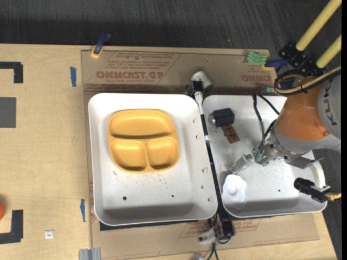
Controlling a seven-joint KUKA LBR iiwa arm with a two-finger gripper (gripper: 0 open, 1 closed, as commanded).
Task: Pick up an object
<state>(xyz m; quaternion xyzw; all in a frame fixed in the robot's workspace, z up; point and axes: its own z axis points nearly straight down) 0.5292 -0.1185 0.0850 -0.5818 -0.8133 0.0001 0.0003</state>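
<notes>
The gripper (pixel 245 161) hangs low over the right bin (pixel 282 196), its thin metallic tips pointing toward the bin's lower left; the view is too small and slanted to tell whether they are apart or together, and nothing can be seen held between them. Above it the arm's orange band (pixel 302 118) bulges round and glossy, with black cables looping beside it. Just below and left of the gripper, near the bin's front left corner, sits a small white bottle-like object (pixel 234 187), smooth and rounded, pale against the white floor and apart from the tips, as far as the view shows. Farther up the same bin lie a black boxy object (pixel 222 116) and, just beside it, a small brown ridged piece (pixel 232 135). The left bin (pixel 108 199) holds a yellow divided tray (pixel 143 140), matte plastic with one long compartment above two smaller ones and soft rounded corners. Both bins are shallow, white and speckled with dark marks, resting on a brown cardboard sheet (pixel 135 72) with red printing, itself on a pale wooden bench (pixel 38 145) marked with black tape squares. Dark carpet (pixel 162 10) lies beyond.
</notes>
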